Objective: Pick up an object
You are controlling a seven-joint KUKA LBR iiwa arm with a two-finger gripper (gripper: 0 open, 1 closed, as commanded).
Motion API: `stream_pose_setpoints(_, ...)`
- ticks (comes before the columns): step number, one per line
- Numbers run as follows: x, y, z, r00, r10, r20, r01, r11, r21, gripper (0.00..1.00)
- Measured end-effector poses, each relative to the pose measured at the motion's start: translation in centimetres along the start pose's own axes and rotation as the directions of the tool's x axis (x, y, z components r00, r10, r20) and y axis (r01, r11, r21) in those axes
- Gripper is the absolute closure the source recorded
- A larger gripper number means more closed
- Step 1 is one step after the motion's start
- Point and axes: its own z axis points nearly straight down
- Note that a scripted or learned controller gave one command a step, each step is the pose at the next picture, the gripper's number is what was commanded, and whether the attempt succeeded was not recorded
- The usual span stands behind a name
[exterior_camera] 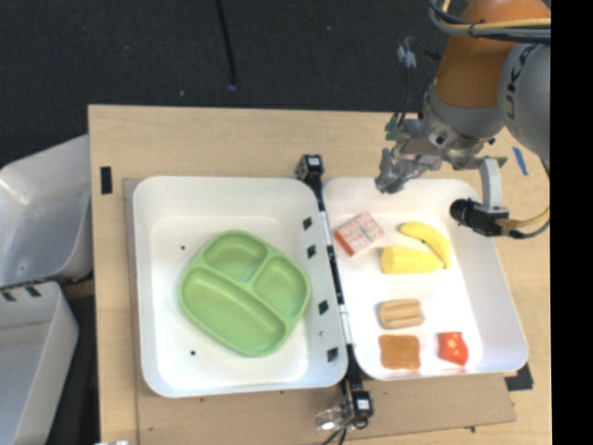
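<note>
Item: end effector (393, 176), on the grey arm with the orange band, reaching in from the right and hanging over the far rim of the right bin (491, 327); nothing is seen between its tips, and the blur there leaves it impossible to tell how wide it is set. Contents of right bin, candidates for the pick: a small red-and-white packet (358, 234), nearest of all, lying toward the camera and a little to the left of the end effector, close to the divider between the bins; a banana (428, 240), curved, its long axis running from upper left to lower right, near the packet on the right; a yellow wedge (410, 260) touching or just beside the banana on its near side, long axis roughly left to right. Further toward the camera: a tan bun-like piece (400, 314), a brown square (399, 351), a small red piece (452, 348). Left bin (153, 341): a green divided plate (245, 291), well apart from the end effector. Judgement: the shortest reach is down and toward the camera to the packet, with the banana a close second.
</note>
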Motion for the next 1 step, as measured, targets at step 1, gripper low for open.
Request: stream_pose_setpoints(1, 4.81, -1.87, -0.41, 1.000, -0.001, -0.001, 0.001, 1.000, -0.001, 1.00)
